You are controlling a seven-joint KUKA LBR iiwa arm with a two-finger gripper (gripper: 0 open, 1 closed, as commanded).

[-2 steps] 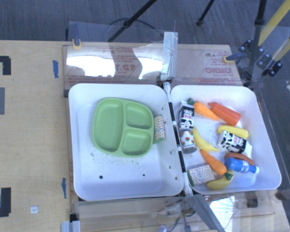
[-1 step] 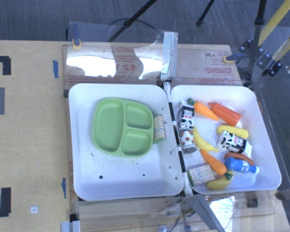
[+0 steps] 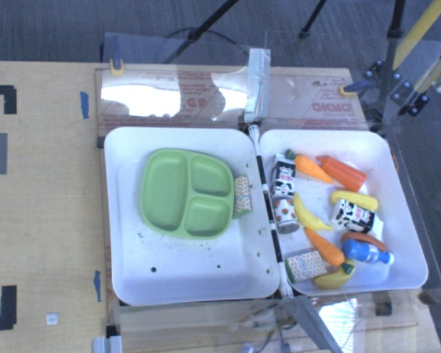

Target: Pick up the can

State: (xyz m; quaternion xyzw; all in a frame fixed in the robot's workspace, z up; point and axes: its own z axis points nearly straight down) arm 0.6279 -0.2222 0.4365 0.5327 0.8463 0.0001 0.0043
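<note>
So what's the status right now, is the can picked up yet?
Can not picked up, lying in right bin by the divider. Cow-print carton and banana crowd against it. Green plate sits in left bin.

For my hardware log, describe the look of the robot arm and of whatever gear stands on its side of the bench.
I cannot describe the arm from this picture. On that side, past the right bin, stand black tripod legs, a slanted yellow bar and a grey clamp.
</note>
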